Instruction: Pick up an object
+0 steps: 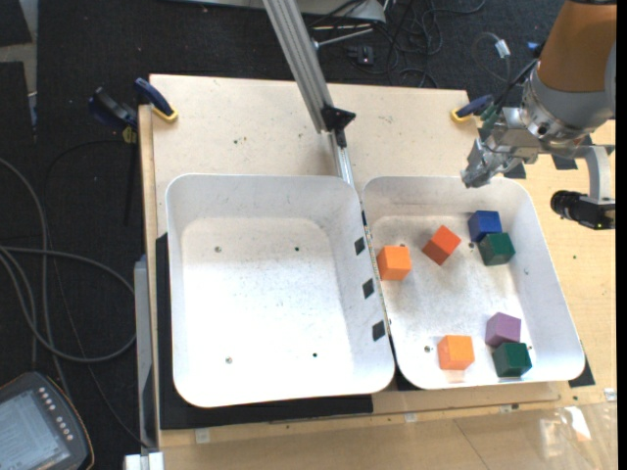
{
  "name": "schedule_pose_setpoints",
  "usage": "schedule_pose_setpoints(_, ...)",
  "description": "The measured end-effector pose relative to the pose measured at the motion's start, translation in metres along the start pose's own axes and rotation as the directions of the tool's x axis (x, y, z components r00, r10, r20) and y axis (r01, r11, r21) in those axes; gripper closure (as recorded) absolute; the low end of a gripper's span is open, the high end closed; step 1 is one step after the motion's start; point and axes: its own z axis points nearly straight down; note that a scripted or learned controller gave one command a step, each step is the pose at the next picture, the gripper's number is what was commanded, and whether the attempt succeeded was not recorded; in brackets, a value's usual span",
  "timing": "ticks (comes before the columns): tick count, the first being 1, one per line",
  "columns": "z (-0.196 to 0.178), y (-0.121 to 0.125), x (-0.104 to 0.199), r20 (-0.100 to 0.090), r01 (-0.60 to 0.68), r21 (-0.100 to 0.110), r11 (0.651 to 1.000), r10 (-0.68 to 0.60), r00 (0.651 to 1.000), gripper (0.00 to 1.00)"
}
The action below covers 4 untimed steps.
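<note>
Approach phase: nothing picked yet

Gripper (477,174) hangs over the far rim of the right bin (554,292); can't tell from this angle if it's open or closed, nothing visibly held. Nearest target: blue cube (484,224), just below it, touching the green cube (497,249). Orange cube (442,244) sits free, so it's the cleaner grasp. Descend straight and centre the gripper over it.

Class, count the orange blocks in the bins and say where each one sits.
3, all in the right bin: one orange block near the divider, one just right of it, and one near the front edge. None looks hidden.
</note>
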Motion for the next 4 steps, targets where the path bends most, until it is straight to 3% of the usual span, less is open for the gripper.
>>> schedule_pose_setpoints(3, 0.013, 0.026, 0.153, -0.001, 0.001, 0.001, 1.000, -0.001, 1.000, 1.00)
schedule_pose_setpoints(4, 0.039, 0.024, 0.203, -0.001, 0.000, 0.006, 1.000, 0.000, 1.000, 1.00)
